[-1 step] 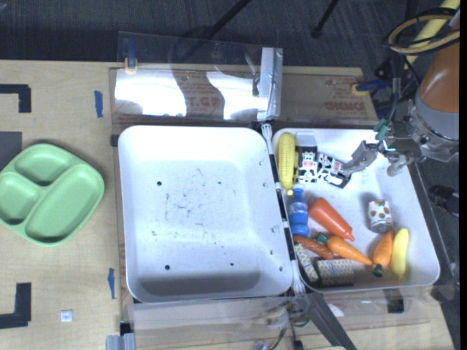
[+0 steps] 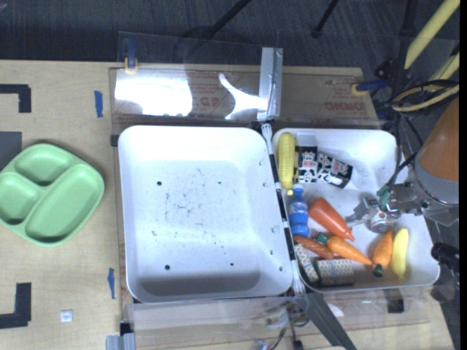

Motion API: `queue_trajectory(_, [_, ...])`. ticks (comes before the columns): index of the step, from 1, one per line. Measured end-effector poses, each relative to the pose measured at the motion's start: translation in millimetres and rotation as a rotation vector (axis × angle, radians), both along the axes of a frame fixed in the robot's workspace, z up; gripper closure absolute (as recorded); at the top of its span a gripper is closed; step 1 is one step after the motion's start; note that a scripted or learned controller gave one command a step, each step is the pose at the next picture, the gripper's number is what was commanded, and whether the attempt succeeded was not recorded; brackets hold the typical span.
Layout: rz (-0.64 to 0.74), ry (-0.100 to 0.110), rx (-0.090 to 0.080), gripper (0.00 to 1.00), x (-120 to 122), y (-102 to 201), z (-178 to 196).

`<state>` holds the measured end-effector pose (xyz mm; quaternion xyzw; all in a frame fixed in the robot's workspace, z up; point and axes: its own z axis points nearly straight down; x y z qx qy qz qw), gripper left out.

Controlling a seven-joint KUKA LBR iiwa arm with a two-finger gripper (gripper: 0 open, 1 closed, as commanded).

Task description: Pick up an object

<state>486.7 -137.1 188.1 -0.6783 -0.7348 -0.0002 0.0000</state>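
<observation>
From the camera view, the gripper (image 2: 373, 211) hangs over the right part of the right bin (image 2: 365, 146), its metal parts pointing toward the bin's middle. How wide it stands cannot be told, and nothing is seen clamped in it.

The toys lie crowded in this bin. Nearest the gripper is a small carrot (image 2: 382, 251), just below it and close to the right wall; it is orange with a dark green tip at its lower end, and its long axis runs nearly up and down in the picture. Touching its right side is a yellow banana (image 2: 399, 252), also standing roughly up and down.

To the gripper's left, near but apart, a thicker carrot (image 2: 330, 217) lies on a slant, from upper left to lower right. Below it a slimmer long carrot (image 2: 349, 251) slants the same way, with its narrow end toward the small carrot. A third, darker orange piece (image 2: 314, 246) sits by the bin's left wall.

Along that left wall a corn cob (image 2: 286, 159) lies lengthwise, top to bottom, and a blue bottle (image 2: 298, 216) sits below it. A black-and-white patterned box (image 2: 322, 168) lies in the upper middle. A grey, speckled block (image 2: 336, 271) rests by the bottom wall.

The left bin (image 2: 146, 152) sits beside it on the bench (image 2: 58, 268), with a green divided plate (image 2: 48, 193) well to the left.
</observation>
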Motion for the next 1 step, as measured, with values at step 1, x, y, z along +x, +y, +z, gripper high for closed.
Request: queue_trajectory(1, [0.087,-0.002,-0.001,0.0,72.0,-37.8,-25.7])
